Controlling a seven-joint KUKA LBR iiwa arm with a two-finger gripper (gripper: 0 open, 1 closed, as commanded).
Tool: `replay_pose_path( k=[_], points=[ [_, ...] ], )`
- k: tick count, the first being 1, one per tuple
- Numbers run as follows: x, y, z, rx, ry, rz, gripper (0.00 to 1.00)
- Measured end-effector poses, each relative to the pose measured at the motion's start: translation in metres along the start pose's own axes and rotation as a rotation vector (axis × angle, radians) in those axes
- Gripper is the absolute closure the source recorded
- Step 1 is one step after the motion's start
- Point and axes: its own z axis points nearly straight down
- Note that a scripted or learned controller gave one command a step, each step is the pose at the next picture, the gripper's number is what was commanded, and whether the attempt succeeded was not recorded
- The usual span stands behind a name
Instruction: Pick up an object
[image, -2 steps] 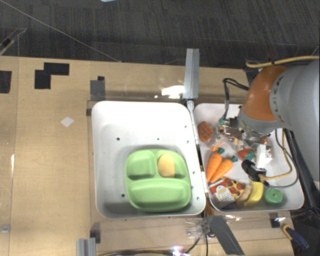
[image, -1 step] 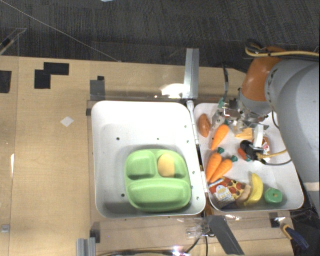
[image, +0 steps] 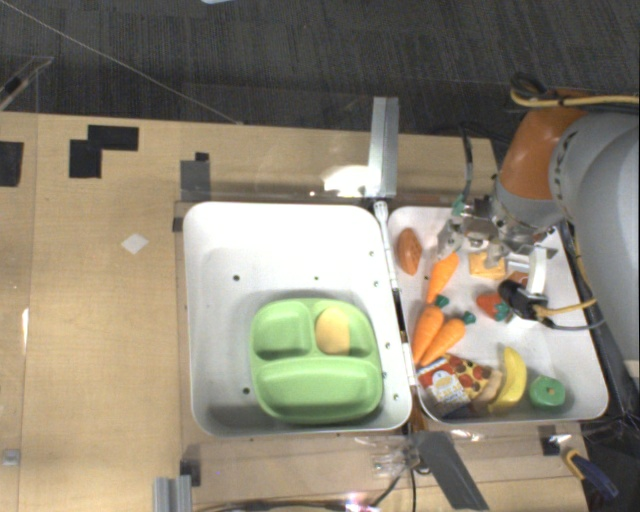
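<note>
**Gripper low in the right bin**

Nearest you in the right bin (image: 590, 395) lie a banana (image: 513, 376) and carrots (image: 434, 333). The left bin (image: 215, 250) holds a green tray (image: 310, 385) carrying a yellow ball (image: 333, 329). Farther back, the gripper (image: 492, 240) hangs over a third carrot (image: 441, 275); you cannot tell its state.

arm (image: 600, 190) cropped at right, tool (image: 490, 238) fingers unclear

The grey arm (image: 600, 190) reaches in from the right edge and bends down toward the bench, its orange band (image: 530, 160) sitting just above the wrist. Its gripper (image: 490, 245) hangs low at the end, 2 fingers pointing downward, with dark cables looping beside it.
</note>
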Motion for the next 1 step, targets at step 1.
replay_pose_path(
  k=[1],
  points=[
    [0.0113,0.0017,0.0175,-0.006,0.000,-0.123,0.00]
  ],
)
